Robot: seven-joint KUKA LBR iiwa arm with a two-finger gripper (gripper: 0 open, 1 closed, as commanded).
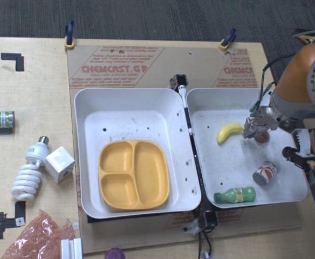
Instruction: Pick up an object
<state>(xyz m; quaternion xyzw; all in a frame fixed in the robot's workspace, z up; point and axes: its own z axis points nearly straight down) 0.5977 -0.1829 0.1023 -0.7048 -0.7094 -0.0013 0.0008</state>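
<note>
Gripper (253, 127) low in right bin (287, 196), finger state unclear, just beside banana's (228, 131) right tip. Likely plastic toy: light, stiff, slick, curved. Best pinched across thick middle.

Yellow banana (229, 131) lying flat (curved), right bin (211, 161), upper middle

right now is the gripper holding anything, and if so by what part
It cannot be told. The gripper sits low in the right bin, just right of the banana, beside a small brown object; nothing shows between its fingers.
</note>
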